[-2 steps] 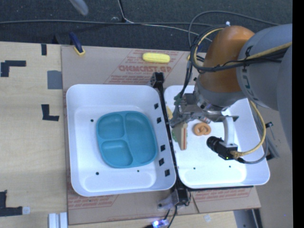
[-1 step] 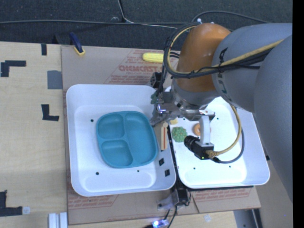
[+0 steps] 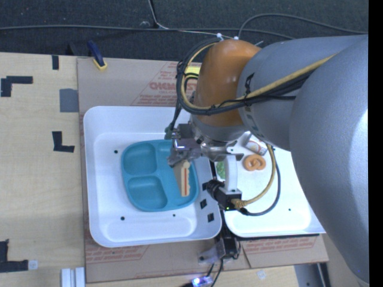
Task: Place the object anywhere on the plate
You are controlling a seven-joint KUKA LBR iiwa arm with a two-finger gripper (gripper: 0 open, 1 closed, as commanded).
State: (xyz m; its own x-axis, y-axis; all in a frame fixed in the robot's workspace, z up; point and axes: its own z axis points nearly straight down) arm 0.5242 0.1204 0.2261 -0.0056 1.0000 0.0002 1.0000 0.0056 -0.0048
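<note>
The grey arm with the orange band (image 3: 224,82) is reaching in from the right of the frame and hanging over the middle of the picture, its end effector (image 3: 182,154) sitting above the right edge of the blue plastic plate with three compartments (image 3: 146,175). That plate is lying in the left shallow white bin (image 3: 99,160). A toy hot dog, tan bun with a reddish sausage (image 3: 185,180), is lying lengthwise in the plate's narrow right compartment, its upper end right under the end effector; whether that end is being pinched or merely covered cannot be told from here, nor how the end effector is set. In the right shallow white bin (image 3: 281,214) a small orange pretzel-shaped toy (image 3: 254,163) is resting near the upper left part. Both bins are sitting on a brown cardboard sheet (image 3: 119,82) on the desk, and red printed lettering is showing on it at upper centre (upside down and too blurred to read). A blue and yellow clamp (image 3: 97,55) is gripping the sheet's upper left corner.
</note>
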